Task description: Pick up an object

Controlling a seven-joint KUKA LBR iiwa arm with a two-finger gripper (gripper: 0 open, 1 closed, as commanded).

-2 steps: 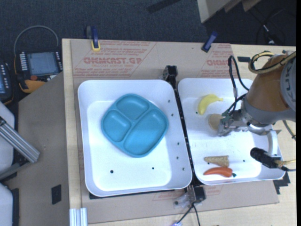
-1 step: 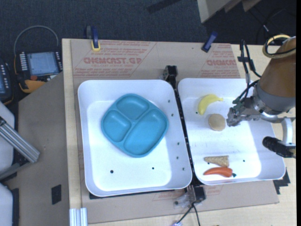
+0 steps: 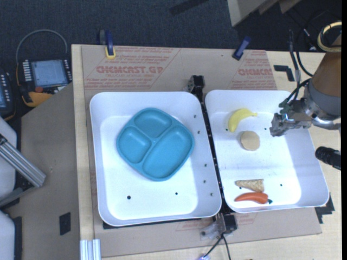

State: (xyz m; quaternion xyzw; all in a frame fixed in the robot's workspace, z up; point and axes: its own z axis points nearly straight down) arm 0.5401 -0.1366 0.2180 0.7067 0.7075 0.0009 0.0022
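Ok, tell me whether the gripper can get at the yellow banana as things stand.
Probably yes. The gripper hangs over the right bin, beside the banana, with bare bin floor between them. The round beige piece sits apart, off that path.

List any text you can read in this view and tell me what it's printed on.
"CHEMCAST GP": red print on the brown protective sheet under the left bin, top left; the last letters are faint.
Same red print repeats at the sheet's top right, above the right bin: too blurred to read for sure.
Smaller red lines around both: too small to read.
Handheld pendant screen, far left: lit, unreadable.
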